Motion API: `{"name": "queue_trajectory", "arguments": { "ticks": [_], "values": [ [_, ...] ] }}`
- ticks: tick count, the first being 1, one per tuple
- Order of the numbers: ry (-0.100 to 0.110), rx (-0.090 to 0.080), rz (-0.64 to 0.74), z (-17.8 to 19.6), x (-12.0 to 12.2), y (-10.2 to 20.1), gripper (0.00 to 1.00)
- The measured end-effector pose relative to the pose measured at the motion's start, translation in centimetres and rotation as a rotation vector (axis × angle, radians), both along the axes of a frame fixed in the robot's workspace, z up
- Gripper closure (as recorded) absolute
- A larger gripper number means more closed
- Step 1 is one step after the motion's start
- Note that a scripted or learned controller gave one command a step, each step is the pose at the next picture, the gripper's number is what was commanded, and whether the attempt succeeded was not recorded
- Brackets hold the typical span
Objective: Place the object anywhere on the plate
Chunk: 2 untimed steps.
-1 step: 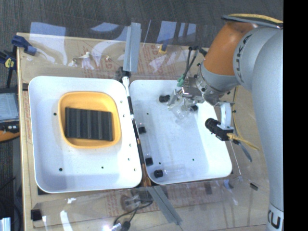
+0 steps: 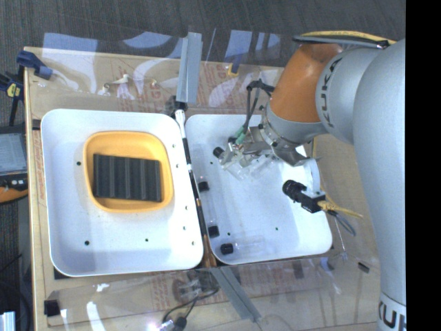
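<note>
A yellow plate [image 2: 125,141] with rounded corners lies in the left white bin [image 2: 62,240]. On the plate rests a dark grey, ribbed rectangular object [image 2: 128,178], lying flat and nearly covering the plate's middle. My gripper [image 2: 236,160] hangs low over the upper part of the right white bin [image 2: 275,243], well to the right of the plate and apart from the object. I see nothing held in the gripper.
A raised divider [image 2: 191,185] separates the two bins. Small black bits [image 2: 212,231] sit along the right bin's left edge. The grey arm [image 2: 358,116] with its orange band covers the right side of the bench. Clutter and a metal rail [image 2: 187,67] lie behind the bins.
</note>
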<state>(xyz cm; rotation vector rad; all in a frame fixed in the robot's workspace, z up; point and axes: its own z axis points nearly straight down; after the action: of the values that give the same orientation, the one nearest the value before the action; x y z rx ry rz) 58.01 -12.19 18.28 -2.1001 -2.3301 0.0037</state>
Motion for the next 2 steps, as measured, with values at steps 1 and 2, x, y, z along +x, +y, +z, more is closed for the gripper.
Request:
{"name": "queue_trajectory", "arguments": {
  "ticks": [1, 2],
  "values": [
    [-0.004, -0.001, 0.158, 3.5, -0.1, 3.0, 1.00],
    [-0.003, -0.002, 0.212, 2.4, 1.9, 13.5, 1.00]
  ]
}}
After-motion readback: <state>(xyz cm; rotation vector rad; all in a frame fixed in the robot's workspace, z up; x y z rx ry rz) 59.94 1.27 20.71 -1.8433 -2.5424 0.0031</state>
